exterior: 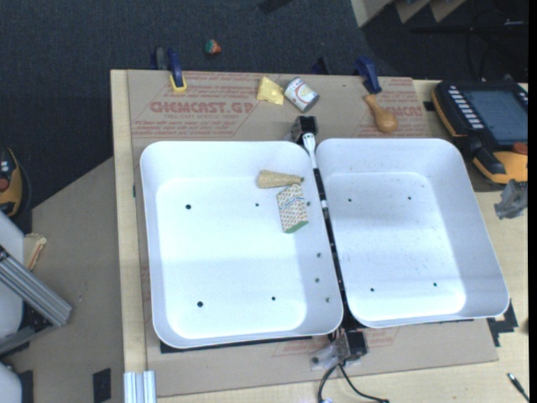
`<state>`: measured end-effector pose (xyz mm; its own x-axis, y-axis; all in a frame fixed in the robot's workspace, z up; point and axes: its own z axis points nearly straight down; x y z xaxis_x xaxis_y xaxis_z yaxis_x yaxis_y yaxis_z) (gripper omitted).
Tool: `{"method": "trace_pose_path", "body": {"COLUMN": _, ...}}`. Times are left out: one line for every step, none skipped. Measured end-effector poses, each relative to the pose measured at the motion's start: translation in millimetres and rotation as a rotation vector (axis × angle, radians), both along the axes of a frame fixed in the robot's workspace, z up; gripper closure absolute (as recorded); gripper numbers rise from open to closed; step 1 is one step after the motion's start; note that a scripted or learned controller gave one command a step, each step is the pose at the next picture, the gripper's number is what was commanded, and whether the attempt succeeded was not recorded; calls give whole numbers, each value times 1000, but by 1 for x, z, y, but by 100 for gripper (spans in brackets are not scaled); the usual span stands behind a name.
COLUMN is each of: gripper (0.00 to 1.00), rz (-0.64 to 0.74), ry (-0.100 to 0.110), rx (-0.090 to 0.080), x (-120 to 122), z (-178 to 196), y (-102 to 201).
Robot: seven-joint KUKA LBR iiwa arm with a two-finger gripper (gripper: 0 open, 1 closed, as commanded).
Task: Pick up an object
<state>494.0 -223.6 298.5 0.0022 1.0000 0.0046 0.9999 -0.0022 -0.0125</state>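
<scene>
Two objects lie in the left bin [168, 225] near its upper right corner. One is a tan, cone-shaped piece [278, 179] lying on its side. Just below it, touching or nearly touching, is a small flat packet with a green and white pattern [292, 207]. The right bin [470, 225] stands beside the left one.
On the bench behind the bins lie a yellow wedge [269, 91], a small white box [301, 94] and a wooden-handled tool [380, 113]. Blue clamps [175, 67] hold the board's far edge. A tablet-like device [491, 114] sits at the right.
</scene>
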Motion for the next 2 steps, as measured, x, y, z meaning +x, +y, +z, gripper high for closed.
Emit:
{"method": "trace_pose_path", "body": {"gripper": 100, "rz": 4, "ry": -33, "rx": -14, "x": -15, "z": 202, "y": -1}}
{"method": "trace_pose_path", "body": {"gripper": 100, "rz": 7, "ry": 3, "rx": 2, "x": -16, "z": 38, "y": 52}}
